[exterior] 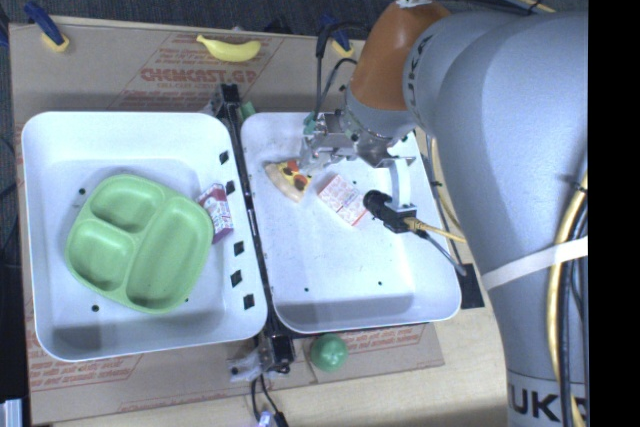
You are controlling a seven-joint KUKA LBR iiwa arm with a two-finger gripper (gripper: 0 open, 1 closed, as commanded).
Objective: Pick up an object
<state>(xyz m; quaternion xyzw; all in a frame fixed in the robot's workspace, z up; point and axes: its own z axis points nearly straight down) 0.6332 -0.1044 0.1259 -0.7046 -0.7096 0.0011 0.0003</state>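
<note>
My gripper [322, 141] hangs low over the far part of the right bin [340, 300], under the orange-banded wrist. Just in front of it and slightly left lies a small pizza-slice toy [287, 178], yellow with red and dark spots. A white packet with red print [340, 198] lies flat on the bin floor right of the toy, a little nearer than the gripper. Nothing shows as lifted off the bin floor.
The left bin [60, 315] holds a green divided plate [138, 241] and a small red-and-white packet [216, 209] by its right wall. A yellow banana [230, 46] lies on the cardboard behind the bins. A green ball [327, 352] sits in front of the right bin.
</note>
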